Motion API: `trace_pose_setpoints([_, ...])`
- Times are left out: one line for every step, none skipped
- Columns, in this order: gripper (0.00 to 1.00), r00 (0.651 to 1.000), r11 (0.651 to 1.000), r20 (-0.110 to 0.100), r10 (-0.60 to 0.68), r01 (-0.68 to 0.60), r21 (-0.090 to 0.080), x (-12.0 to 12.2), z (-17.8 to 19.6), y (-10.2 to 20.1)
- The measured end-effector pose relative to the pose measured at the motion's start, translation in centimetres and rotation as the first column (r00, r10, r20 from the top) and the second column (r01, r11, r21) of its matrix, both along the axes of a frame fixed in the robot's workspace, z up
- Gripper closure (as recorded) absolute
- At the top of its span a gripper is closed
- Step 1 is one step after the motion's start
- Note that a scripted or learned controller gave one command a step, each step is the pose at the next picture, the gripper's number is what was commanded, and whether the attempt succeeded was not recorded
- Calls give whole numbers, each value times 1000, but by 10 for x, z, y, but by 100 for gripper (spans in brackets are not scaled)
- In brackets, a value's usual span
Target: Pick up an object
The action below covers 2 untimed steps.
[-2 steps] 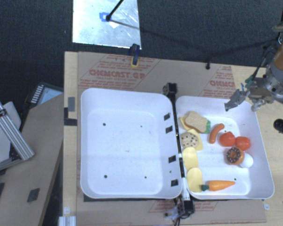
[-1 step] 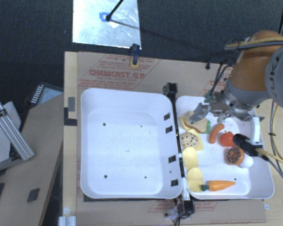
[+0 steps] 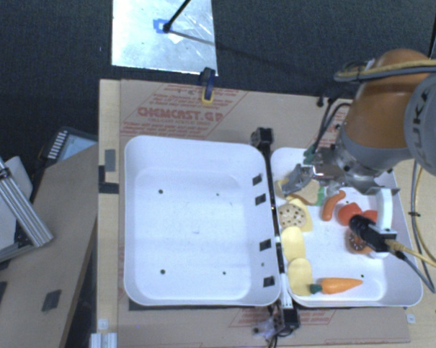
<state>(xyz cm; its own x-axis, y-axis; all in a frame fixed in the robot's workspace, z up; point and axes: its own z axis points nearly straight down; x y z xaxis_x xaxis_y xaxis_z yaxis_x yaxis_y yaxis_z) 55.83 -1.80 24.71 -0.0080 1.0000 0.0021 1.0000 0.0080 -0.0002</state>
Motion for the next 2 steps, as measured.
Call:
trace_pose_setpoints([0,1000,1000,-1,-4,4,-1,-20,-47,17])
trace_pose_setpoints([0,1000,1000,-1,-10,10,-3,-12,-63,-24])
